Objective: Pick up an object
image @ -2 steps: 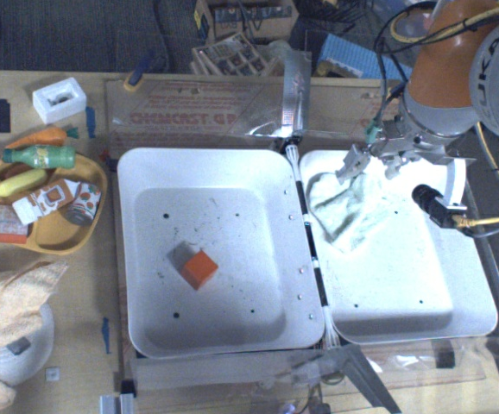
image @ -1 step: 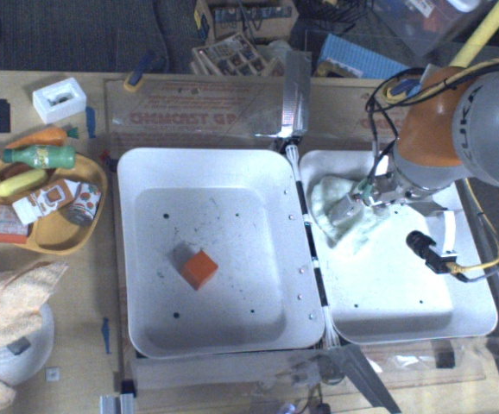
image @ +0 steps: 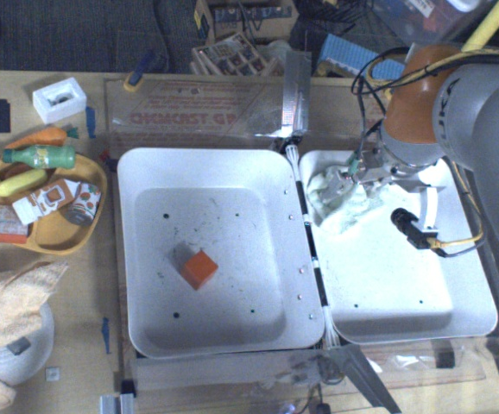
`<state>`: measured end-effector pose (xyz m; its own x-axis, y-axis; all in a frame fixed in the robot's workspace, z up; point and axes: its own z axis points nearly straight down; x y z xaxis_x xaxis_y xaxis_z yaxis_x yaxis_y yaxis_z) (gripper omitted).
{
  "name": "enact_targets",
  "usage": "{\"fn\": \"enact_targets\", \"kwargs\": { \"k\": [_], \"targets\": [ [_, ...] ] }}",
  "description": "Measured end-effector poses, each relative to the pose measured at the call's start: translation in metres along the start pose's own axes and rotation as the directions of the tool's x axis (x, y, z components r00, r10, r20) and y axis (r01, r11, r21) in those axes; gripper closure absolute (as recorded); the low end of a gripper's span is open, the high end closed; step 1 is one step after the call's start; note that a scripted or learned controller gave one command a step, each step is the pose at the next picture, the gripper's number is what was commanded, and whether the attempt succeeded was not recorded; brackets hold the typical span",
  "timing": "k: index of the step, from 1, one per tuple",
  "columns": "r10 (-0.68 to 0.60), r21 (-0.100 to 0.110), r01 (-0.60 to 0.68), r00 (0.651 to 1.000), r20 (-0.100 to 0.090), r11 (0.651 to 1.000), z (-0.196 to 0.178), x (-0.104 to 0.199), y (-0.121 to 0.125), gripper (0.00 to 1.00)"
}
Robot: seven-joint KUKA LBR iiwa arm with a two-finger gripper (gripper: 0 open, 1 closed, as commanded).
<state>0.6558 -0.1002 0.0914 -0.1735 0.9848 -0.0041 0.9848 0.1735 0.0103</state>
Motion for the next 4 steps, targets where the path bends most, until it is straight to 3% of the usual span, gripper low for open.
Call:
{"fn": "enact_targets", "kwargs": {
  "k": [2,3,4],
  "targets": [
    [0.017,0.014,-0.017,1.000,-0.016,1.000,0.003,-0.099,-0.005,0.00],
    [0.027,0.014,-0.027,1.000,-0.014,1.000,-0.017,-0.114,-0.007,0.00],
    [-0.063,0.008,0.063,0.998,-0.003,0.998,0.001,-0.046,0.004,0.00]
  ]
}}
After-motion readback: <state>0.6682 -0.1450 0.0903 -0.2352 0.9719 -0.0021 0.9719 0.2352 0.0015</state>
